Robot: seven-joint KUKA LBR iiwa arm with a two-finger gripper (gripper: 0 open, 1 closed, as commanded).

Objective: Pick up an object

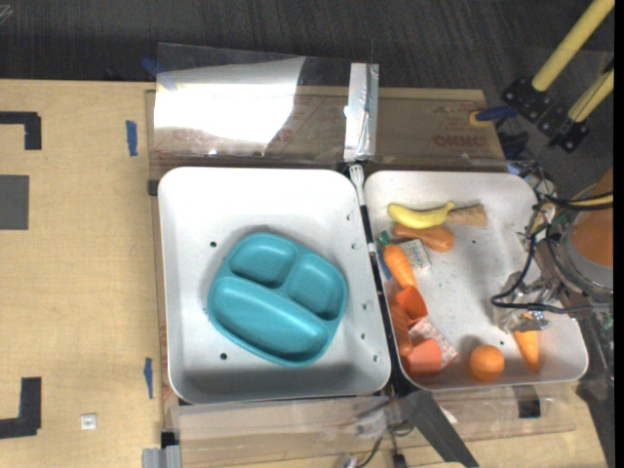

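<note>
The arm comes in at the right edge of the right bin (507,203), and the hand (528,312) sits low over a small orange cone-shaped piece (527,345), wide end up toward it, tip pointing at the near wall. Honestly can't tell if it's gripping. An orange ball (487,361) lies just left. The banana (420,214) lies crosswise at the far end. The left bin (185,261) has a teal divided plate (278,296).

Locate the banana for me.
The banana lies in the right bin, near its far left corner. An orange carrot-like piece sits just in front of it, and a tan piece touches its right end.
</note>
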